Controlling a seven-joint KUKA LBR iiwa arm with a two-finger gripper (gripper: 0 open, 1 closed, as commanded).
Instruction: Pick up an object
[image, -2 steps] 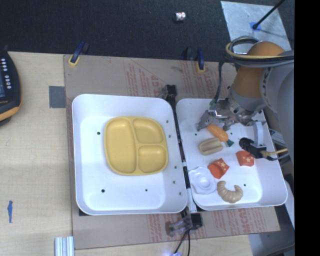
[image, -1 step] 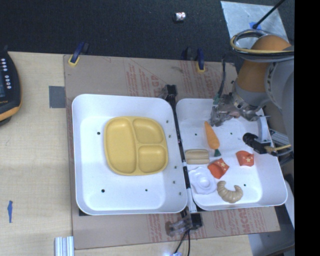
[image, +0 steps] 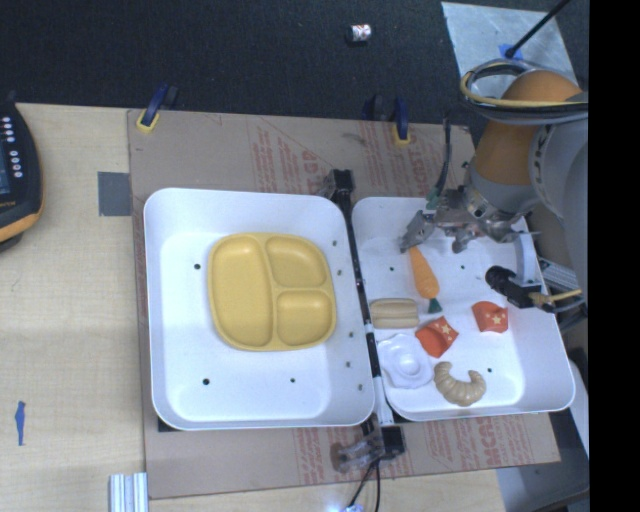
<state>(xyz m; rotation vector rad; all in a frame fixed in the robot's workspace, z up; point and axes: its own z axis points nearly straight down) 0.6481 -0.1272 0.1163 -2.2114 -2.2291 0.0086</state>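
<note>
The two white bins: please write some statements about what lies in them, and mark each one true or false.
1. The yellow divided plate lies in the left bin. True.
2. The carrot lies on the yellow divided plate. False: it lies in the right bin.
3. The croissant lies near the right bin's front edge. True.
4. The tool holds the carrot. False: the carrot lies on the bin floor, just in front of the tool.
5. Both red pieces lie in the left bin. False: they lie in the right bin.

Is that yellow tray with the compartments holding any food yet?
Empty. The yellow tray shows three bare compartments; the carrot lies in the other bin.
</note>
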